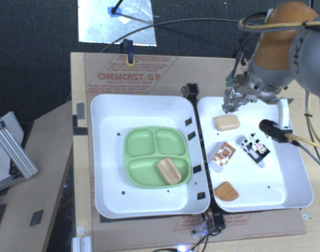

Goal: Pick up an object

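The gripper [232, 103] hangs over the right bin [296, 185], just above a beige bread-like piece [226, 123]. Whether it is open or closed is not possible to tell. No object is visible in it.

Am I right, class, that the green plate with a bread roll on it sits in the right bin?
No. The camera view shows the green plate, with the bread roll on it, in the left bin, not the right one.
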Action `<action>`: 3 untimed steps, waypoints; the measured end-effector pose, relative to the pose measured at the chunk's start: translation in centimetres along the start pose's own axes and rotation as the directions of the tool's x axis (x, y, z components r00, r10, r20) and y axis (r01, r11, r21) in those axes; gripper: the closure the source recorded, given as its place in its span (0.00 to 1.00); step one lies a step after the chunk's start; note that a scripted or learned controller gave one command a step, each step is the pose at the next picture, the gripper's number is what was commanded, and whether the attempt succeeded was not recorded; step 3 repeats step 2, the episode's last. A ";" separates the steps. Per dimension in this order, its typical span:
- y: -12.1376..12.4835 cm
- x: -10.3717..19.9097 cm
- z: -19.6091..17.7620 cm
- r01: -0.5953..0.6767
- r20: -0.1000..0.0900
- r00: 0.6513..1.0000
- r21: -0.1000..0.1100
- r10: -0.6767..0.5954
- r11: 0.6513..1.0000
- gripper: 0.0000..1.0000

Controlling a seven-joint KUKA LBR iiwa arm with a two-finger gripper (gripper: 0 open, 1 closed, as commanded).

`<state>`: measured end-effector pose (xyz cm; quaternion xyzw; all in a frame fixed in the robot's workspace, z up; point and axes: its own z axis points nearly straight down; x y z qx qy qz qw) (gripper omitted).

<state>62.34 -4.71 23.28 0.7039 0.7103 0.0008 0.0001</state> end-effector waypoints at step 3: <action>-3.3 10.2 1.6 0.000 0.000 1.000 0.001 0.000 1.000 1.00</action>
